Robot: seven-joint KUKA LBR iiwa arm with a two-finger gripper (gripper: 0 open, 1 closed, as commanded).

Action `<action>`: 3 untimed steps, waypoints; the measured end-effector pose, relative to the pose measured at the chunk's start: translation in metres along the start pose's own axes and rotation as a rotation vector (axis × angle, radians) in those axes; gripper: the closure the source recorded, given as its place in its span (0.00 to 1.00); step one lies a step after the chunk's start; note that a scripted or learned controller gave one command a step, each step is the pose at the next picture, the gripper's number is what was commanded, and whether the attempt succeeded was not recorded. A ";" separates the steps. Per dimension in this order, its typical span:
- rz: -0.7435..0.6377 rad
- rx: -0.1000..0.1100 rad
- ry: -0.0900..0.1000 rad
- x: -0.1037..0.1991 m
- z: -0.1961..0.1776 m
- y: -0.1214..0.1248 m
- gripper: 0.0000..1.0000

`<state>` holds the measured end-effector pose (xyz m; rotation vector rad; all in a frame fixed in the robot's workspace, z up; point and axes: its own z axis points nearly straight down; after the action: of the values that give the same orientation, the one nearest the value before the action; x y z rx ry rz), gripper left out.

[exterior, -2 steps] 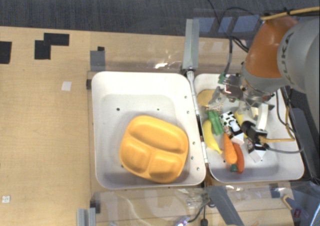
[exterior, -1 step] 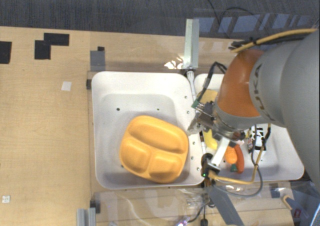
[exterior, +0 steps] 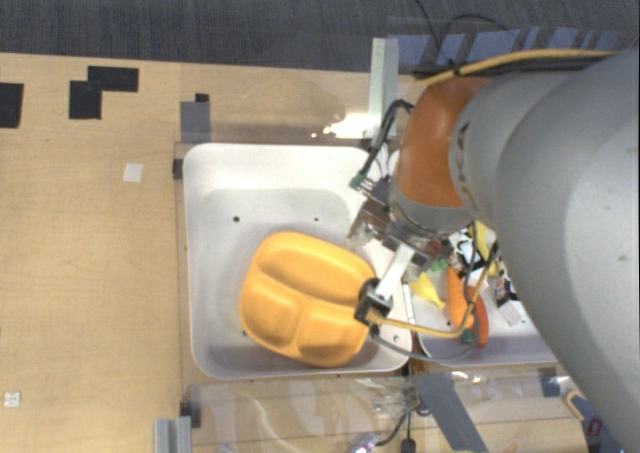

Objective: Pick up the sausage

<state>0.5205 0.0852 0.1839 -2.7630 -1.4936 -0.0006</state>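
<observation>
At the far left we see the bare wooden bench [exterior: 90, 271], with a few black patches [exterior: 100, 91] near its back edge and 1 small white square [exterior: 132, 173] beside them.

Next comes the left of the 2 white bins [exterior: 215, 201]. A large yellow lump [exterior: 300, 296] with rounded lobes lies in its front right part, close to the front wall, and takes up much of the floor there. The back half of this bin shows bare white.

Over the wall between the 2 bins hangs the gripper [exterior: 392, 237], under the arm's orange band [exterior: 430, 156]. It is just beside the lump's right end. We cannot tell whether it is spread or pressed together, and we see nothing caught in it.

The thick grey arm [exterior: 560, 191] covers most of the right bin [exterior: 525, 341]. In the strip of that bin still showing we make out a yellow piece [exterior: 428, 289], then an orange stick [exterior: 455, 296] just beside it, then a reddish, curved piece that we take for the sausage [exterior: 480, 326]. It lies on the bin floor near the front wall, touching or nearly touching the orange stick, well to the right of the gripper.
</observation>
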 end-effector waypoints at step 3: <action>0.343 0.000 0.002 -0.022 -0.011 -0.007 1.00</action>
<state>0.5025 0.0709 0.1946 -2.9766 -0.9995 -0.0026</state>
